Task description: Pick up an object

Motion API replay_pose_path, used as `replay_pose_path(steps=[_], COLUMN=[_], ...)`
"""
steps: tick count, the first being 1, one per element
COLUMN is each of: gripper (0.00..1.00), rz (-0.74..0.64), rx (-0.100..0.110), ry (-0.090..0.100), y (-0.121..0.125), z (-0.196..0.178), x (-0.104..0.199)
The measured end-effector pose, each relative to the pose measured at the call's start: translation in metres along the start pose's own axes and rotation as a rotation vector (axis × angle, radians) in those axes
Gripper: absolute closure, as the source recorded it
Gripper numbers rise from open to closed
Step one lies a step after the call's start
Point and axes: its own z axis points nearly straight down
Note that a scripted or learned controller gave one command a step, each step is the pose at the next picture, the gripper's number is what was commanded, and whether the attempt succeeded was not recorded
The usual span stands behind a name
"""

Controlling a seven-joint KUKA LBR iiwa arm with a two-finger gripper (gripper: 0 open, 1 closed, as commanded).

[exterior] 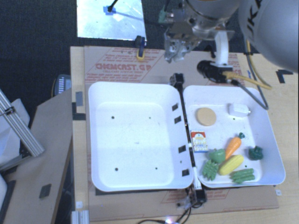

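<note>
My gripper (pixel 174 52) hangs high over the bench's far edge, behind the divide between the two bins, with nothing seen between its fingers. The right bin (pixel 268 125) holds a tan round cookie (pixel 206 116), a small white block (pixel 238 109), a red and white card box (pixel 199 141), an orange carrot (pixel 233 146), a yellow corn cob (pixel 231 164), a dark green broccoli piece (pixel 255 152), and green vegetable pieces (pixel 211 166) (pixel 242 175) near its front. All of these lie well below and in front of the gripper.
The left bin (pixel 100 101) stands beside the right one, with a black clipped divider (pixel 183 125) between them. A shiny metal sheet (pixel 110 12) lies beyond the bench at the back left. A yellow and blue clamp (pixel 140 48) sits on the far board edge.
</note>
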Motion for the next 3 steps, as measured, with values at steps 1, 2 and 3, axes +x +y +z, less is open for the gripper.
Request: replay_pose_path(steps=[1,2,3], gripper=[1.00,1.00,1.00], rz=[0.001,0.002,0.003], rx=[0.003,0.002,0.000], ry=[-0.002,-0.002,-0.002], y=[-0.050,-0.084,-0.091], z=[0.011,0.006,0.002], x=[0.029,0.041,0.052])
